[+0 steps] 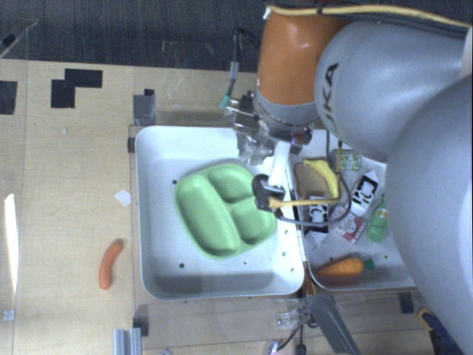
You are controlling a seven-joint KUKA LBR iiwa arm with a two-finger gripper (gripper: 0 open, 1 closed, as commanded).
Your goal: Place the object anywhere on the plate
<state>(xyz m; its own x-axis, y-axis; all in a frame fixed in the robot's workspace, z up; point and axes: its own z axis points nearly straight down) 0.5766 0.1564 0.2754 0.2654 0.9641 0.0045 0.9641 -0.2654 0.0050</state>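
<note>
A green plate (pixel 222 209) with three compartments lies in the left white bin (pixel 159 198), and nothing rests on it. My gripper (pixel 251 148) hangs under the orange wrist band, over the far right rim of that bin, just beyond the plate's far edge. I see nothing held at its tip. In the right bin (pixel 355 281), partly hidden by the arm, lie a yellow banana (pixel 322 174), an orange carrot (pixel 341 267), a small green bottle (pixel 378 225) and a black-and-white printed packet (pixel 363 191).
An orange-red sausage (pixel 111 263) lies on the wooden bench left of the left bin. A small white scrap (pixel 122 197) sits near it. Black marker patches (pixel 74 86) are at the bench's far left. The arm covers much of the right bin.
</note>
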